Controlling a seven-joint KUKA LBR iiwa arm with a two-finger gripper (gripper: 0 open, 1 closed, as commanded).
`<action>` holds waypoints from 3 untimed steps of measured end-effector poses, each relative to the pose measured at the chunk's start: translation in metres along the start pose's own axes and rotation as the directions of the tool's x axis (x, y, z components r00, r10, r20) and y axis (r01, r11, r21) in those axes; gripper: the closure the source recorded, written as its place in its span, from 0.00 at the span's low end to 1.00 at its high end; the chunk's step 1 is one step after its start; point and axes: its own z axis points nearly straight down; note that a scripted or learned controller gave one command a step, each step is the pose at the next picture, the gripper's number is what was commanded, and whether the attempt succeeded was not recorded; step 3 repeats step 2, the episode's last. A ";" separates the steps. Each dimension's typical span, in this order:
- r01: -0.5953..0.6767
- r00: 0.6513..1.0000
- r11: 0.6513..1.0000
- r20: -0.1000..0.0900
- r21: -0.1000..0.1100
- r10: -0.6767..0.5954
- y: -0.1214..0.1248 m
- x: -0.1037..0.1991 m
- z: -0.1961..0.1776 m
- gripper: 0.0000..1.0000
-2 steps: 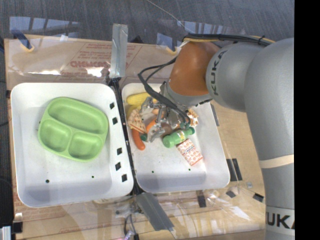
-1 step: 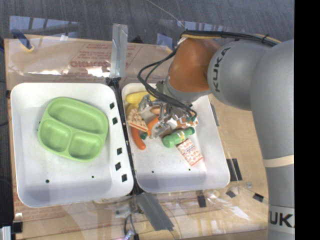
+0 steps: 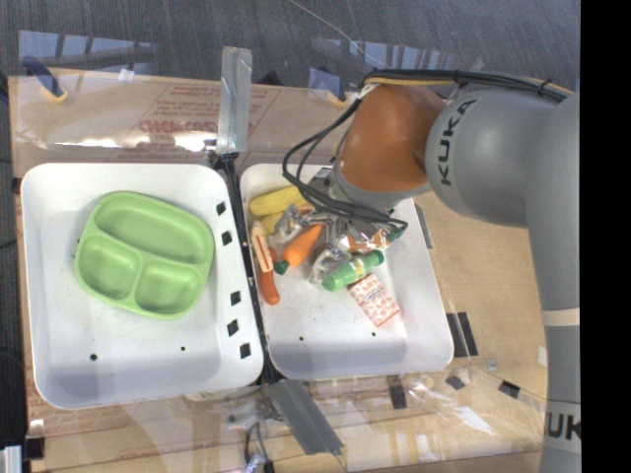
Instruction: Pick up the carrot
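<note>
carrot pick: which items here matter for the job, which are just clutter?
Job items:
- carrot, in the right bin
- end effector, low over the pile beside the carrot

Lying about:
- green divided plate, left bin
- yellow item
- thin orange-red piece
- green item
- red-and-white packet

A bench covered in brown cardboard under clear plastic sheeting (image 3: 118, 116) bears two shallow white plastic bins side by side, their inner edges meeting at a dark seam. The left bin (image 3: 59, 363) and the right bin (image 3: 414, 348) both sit flat on it. Blue tape strips (image 3: 44, 79) show near the bench's far edge.
</note>
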 end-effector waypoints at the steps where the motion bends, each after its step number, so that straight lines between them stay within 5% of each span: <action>1: 0.003 1.000 1.000 0.001 0.000 -0.003 0.001 -0.002 -0.010 1.00; 2: 0.176 0.984 0.984 0.004 0.005 -0.176 0.012 -0.019 -0.131 1.00; 3: 0.176 0.984 0.984 0.004 0.005 -0.176 0.012 -0.019 -0.131 1.00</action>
